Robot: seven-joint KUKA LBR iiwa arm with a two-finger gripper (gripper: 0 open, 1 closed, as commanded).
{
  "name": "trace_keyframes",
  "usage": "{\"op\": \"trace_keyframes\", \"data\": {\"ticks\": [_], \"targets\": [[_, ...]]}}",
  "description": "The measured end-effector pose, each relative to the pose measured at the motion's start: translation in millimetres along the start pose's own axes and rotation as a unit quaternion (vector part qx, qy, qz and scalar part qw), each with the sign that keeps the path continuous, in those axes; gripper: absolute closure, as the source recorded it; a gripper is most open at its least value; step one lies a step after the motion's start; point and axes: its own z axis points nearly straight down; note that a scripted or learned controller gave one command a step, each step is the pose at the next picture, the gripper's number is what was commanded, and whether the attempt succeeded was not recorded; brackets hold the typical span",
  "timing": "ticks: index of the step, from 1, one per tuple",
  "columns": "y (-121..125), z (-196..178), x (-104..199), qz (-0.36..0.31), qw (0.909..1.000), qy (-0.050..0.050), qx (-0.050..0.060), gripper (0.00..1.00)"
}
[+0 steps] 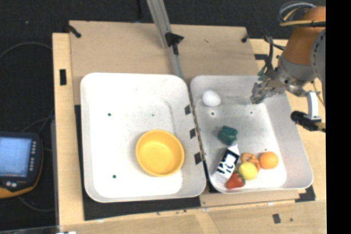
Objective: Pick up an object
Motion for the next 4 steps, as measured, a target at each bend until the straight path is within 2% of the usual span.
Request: {"op": "trace_keyframes", "data": {"ticks": [1, 2, 3, 4], "targets": [[2, -66, 0, -0.001, 1.0, 0.002, -0.002, 1.0], [-6, -121, -1, 0.001, 1.0, 0.002, -0.002, 1.0], [-5, -132, -1, -0.001, 1.0, 0.003, 0.0, 1.0], [-17, -121, 51, -0.002, 1.0, 0.004, 0.003, 1.0]]}}
